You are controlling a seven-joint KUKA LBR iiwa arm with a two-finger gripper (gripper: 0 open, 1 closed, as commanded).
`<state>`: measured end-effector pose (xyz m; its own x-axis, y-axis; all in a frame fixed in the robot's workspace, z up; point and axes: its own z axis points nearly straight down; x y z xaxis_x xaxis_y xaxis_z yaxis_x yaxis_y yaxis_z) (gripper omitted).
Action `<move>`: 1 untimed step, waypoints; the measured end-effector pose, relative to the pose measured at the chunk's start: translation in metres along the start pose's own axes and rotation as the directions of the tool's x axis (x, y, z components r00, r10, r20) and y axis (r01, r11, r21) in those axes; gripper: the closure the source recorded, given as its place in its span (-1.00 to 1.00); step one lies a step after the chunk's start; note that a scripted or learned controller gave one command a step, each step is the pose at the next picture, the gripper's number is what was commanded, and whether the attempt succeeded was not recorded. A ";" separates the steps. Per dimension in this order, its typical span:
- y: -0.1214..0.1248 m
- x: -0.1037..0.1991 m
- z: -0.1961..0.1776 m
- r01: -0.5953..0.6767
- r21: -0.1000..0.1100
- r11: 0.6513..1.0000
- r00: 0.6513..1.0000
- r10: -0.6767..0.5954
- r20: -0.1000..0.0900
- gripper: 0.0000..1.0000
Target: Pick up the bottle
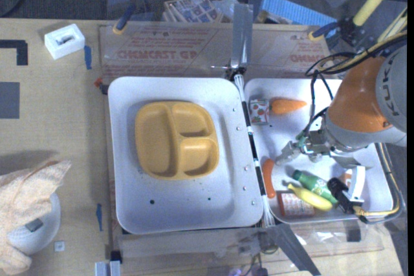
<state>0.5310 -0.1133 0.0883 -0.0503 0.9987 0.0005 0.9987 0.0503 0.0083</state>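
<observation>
One pincer (299,147) just above bottle (312,180)

1. The arm (381,97) is a thick, rounded grey body with dark lettering on its upper shell.
2. A broad orange band (362,103) wraps it above the wrist.
3. Black cables (315,90) loop along its side.
4. The gripper (304,147) is small, metallic grey.
</observation>
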 end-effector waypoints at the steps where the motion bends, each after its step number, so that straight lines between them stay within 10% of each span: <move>1: -0.049 0.011 0.000 -0.030 0.000 1.000 1.000 0.030 0.000 -1.00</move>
<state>0.4816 -0.1049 0.0884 -0.0206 0.9998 0.0004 0.9998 0.0206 0.0079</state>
